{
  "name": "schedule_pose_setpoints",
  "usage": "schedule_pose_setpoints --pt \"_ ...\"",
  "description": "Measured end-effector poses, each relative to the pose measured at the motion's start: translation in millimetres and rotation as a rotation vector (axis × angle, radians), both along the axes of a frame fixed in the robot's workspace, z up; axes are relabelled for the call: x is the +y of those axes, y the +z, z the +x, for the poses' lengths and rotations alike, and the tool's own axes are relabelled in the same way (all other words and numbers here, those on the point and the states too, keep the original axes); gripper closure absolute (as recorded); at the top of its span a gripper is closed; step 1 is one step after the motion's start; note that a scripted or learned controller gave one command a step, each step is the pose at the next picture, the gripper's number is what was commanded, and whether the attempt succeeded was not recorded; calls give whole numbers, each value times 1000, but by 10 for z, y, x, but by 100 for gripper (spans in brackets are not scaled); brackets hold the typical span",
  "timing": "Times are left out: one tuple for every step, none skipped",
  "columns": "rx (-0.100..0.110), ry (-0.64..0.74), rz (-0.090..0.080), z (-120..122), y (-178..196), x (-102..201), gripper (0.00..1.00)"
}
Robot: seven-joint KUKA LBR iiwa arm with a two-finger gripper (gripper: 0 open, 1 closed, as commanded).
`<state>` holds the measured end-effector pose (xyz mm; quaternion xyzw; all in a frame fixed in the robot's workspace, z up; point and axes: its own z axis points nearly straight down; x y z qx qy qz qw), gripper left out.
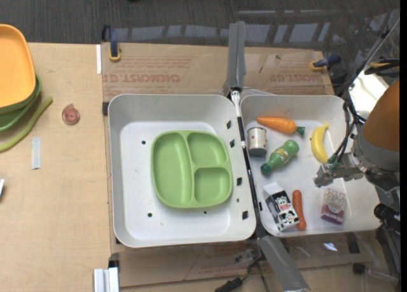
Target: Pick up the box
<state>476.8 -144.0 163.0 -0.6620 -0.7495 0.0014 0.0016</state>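
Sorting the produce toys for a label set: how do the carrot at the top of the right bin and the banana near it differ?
The carrot is orange with a green tip; the banana is yellow. The carrot lies nearly crosswise in the view; the banana runs more up and down. The carrot is straight and tapered; the banana curves. Both lie loose in the right bin.

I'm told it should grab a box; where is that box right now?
The box lies in the right bin, at its near left corner, beside a small carrot and below the green bottle.
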Motion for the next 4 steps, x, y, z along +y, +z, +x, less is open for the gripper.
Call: schedule_pose_setpoints --pt "0 0 0 0 0 0 0" --pt "-2 87 0 0 -721 -582 0" --pt "-3 85 0 4 -631 -586 100" --pt "-2 -57 -1 8 86 -14 100"
